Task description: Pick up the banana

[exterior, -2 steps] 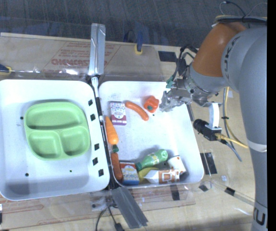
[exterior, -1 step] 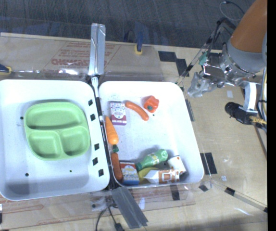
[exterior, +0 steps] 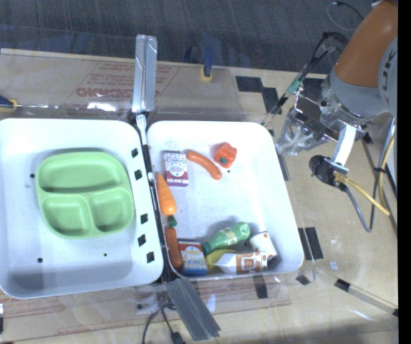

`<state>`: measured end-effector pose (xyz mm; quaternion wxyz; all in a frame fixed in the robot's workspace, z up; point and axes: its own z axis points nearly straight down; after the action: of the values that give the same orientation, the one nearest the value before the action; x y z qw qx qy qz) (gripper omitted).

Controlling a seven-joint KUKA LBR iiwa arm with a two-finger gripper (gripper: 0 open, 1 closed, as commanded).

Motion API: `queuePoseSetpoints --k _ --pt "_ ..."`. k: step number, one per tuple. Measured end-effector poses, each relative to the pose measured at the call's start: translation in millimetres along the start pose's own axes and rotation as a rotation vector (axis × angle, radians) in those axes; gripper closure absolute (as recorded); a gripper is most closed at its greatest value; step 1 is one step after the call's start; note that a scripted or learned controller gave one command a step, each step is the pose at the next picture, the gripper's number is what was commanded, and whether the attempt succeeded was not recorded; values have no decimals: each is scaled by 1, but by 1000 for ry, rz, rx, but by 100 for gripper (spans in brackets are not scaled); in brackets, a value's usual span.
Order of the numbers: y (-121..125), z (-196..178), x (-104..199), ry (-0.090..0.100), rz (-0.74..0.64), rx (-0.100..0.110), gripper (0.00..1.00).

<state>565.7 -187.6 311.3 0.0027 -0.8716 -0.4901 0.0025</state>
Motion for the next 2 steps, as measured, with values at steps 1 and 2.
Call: queuePoseSetpoints --k 1,2 --pt "-34 -11 68 0 16 0 100" --pt "-35 -19 69 -2 7 4 100"
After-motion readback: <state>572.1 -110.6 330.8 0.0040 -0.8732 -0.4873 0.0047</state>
